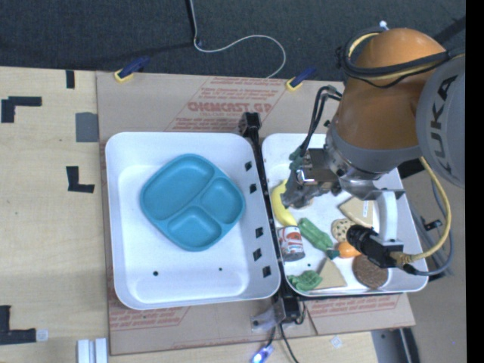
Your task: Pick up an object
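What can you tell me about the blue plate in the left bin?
The blue plate is a rounded-square tray, plastic by its look, with three compartments split by raised ridges: one large and two smaller. It lies flat, turned at an angle to the walls of the left bin, near the bin's middle. It holds nothing, and nothing but the bin floor touches it.

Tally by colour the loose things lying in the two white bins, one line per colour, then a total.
Blue: 1, the blue divided plastic plate in the left bin
Yellow: 1, the yellow toy banana
Green: 2, the green pod-shaped toy and the green leafy toy
Red and white: 1, the small can
Orange: 1, the small orange piece
Brown: 1, the round brown disc
Total: 7
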### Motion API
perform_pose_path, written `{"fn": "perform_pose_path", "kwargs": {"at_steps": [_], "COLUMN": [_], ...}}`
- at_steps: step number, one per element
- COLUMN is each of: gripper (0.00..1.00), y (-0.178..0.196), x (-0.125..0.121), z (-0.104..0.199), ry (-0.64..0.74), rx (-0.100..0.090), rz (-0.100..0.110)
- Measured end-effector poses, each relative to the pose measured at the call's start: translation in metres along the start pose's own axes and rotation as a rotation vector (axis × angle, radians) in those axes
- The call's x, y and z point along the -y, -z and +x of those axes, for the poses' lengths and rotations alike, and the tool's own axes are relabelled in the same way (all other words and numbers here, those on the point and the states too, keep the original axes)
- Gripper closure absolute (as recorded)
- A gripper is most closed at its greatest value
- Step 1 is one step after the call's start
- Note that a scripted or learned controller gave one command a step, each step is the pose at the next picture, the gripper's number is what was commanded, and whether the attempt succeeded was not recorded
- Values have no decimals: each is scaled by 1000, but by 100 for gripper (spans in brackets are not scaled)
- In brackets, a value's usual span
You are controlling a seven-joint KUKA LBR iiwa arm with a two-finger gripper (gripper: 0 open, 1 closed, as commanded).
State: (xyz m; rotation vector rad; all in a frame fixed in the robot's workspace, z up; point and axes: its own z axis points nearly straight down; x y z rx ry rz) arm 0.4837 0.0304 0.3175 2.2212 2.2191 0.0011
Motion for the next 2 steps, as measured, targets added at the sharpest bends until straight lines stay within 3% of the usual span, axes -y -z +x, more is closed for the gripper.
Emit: {"fn": "perform_pose_path", "kwargs": {"at_steps": [1, 2], "gripper": [100, 100], "y": [14, 85], "x": [0, 0], "z": [-22, 31], "ry": [0, 9], "rx": [0, -3], "rz": [2, -4]}}
